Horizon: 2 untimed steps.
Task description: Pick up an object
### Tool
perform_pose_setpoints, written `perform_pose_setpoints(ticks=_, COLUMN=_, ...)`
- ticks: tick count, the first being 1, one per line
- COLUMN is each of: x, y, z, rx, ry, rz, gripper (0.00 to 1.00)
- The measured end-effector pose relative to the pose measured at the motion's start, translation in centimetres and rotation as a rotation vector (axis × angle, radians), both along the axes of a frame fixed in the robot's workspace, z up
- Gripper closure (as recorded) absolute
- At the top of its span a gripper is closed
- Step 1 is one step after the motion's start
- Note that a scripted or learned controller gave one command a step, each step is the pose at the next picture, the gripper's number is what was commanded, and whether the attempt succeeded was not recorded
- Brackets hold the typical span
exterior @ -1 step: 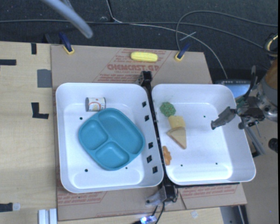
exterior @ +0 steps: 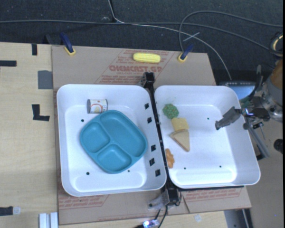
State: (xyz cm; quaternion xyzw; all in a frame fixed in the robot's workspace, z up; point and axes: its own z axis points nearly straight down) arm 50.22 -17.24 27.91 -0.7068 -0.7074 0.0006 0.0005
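Hovering over the right edge of the right bin [exterior: 237, 175], the tool [exterior: 226, 120] carries nothing between its fingers; whether they are apart or together I cannot tell. Two white bins sit side by side on the desk [exterior: 19, 127]. That right bin holds four things at its left side: one green broccoli piece [exterior: 170, 110], one yellow block [exterior: 179, 124], one tan wedge [exterior: 182, 139], one orange piece [exterior: 169, 157]. One blue divided tray [exterior: 113, 140] and one small can [exterior: 97, 106] lie in the left bin [exterior: 69, 175]. One yellow corn cob [exterior: 146, 57] lies beyond the bins.
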Motion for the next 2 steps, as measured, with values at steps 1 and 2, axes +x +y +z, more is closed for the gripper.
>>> perform_pose_setpoints(ticks=1, x=-0.7, y=-0.7, z=-5.2, rx=0.000, ry=0.004, rz=-0.001, gripper=0.00)
perform_pose_setpoints(ticks=2, x=-0.6, y=-0.4, z=-11.5, rx=0.001, ry=0.004, rz=0.000, gripper=0.00)
